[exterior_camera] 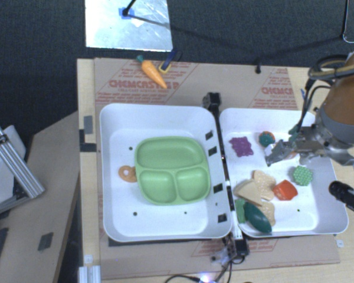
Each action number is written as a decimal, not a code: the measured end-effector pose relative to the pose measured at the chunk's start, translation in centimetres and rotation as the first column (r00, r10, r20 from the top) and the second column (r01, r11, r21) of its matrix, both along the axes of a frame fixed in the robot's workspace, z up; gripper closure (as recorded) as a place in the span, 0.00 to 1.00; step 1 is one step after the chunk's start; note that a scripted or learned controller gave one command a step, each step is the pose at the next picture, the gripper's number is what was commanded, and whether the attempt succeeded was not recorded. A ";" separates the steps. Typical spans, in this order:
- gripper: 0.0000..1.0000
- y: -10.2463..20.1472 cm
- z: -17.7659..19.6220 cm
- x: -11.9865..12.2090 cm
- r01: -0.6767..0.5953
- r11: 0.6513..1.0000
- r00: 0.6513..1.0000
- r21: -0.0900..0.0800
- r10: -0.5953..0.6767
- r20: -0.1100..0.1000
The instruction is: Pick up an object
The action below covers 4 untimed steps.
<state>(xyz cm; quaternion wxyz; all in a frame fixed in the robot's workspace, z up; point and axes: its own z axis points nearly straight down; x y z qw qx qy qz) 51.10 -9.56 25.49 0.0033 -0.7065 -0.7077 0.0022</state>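
Camera view from above the bench. The arm [345,108] reaches in from the right and holds its jaws low over the middle of the right bin [330,220]. The gripper [277,155] points left; whether the jaws are open or closed cannot be told from this angle.

Candidate objects all lie in the right bin. A purple piece [242,145] lies just left of the jaws, a small teal-and-orange ball [266,138] just above them, and a green textured ball [302,175] below and to their right. A red piece [285,190], a tan bread-like piece [259,187] and a dark green piece [258,217] cluster further toward the bin's near edge. Nothing is visible between the jaws, and none of these objects sits directly under them, so no grasp is judged to be under way.

Risks: the jaws sit between objects rather than over one, so a straight descent would likely close on bare bin floor. The two balls may roll away if nudged. The near-edge cluster is touching or overlapping, so a grasp there may catch two pieces or slip.

The left bin [115,122] holds a green divided plate [171,168] and a small orange ring [127,173].
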 end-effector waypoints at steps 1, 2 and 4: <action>0.00 0.0 0.5 0.2 -0.002 1.000 1.000 -0.001 0.002 0.010; 0.00 -0.3 -5.8 0.2 0.001 1.000 1.000 -0.001 -0.001 0.004; 0.00 -0.2 -14.2 0.3 -0.001 1.000 1.000 -0.005 0.001 0.022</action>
